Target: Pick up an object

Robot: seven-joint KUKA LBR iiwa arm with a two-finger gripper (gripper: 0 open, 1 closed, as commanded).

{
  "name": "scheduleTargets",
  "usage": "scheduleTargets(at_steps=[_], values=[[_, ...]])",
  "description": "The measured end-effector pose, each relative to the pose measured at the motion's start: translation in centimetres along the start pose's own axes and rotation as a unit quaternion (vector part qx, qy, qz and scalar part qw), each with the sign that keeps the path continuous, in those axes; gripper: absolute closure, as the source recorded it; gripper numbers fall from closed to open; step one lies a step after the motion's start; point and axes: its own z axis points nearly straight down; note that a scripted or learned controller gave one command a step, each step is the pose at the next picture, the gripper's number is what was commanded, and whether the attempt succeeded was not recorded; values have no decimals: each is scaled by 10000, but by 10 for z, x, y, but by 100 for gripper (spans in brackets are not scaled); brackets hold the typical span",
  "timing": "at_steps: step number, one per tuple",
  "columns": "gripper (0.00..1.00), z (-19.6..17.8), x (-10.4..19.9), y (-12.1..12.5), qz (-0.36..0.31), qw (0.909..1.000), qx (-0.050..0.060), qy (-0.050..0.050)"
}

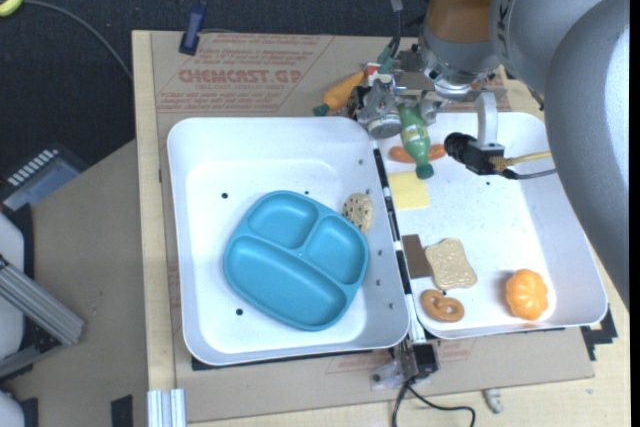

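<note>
Right bin (pixel 560 245): gripper (pixel 408 120) clasping green bottle (pixel 416 137); cheese slice (pixel 408 191), pumpkin (pixel 526 294) nearby

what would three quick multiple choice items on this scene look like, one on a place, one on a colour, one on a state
1. Where does the blue divided plate lie?
A. in the left bin
B. in the right bin
C. on the cardboard outside both bins

2. What colour is the small pumpkin in the right bin?
A. purple
B. orange
C. white

3. How does the green bottle sit?
A. flat in the middle of the blue divided plate
C. standing on the floor
B. just under the hand, at the far end of the right bin

Answers:
1 A, the plate rests on the left bin floor.
2 B, its rounded body is orange.
3 B, the bottle hangs tilted right below the hand, near the dividing wall.
</note>
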Motion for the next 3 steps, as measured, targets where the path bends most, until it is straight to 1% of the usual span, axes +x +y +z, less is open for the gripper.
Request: scheduleTargets(at_steps=[1, 2, 3], values=[[100, -33, -29, -47, 14, 10000, 28, 5], [100, -13, 5, -80, 9, 10000, 35, 13], [100, 11, -5, -101, 17, 10000, 36, 11]])
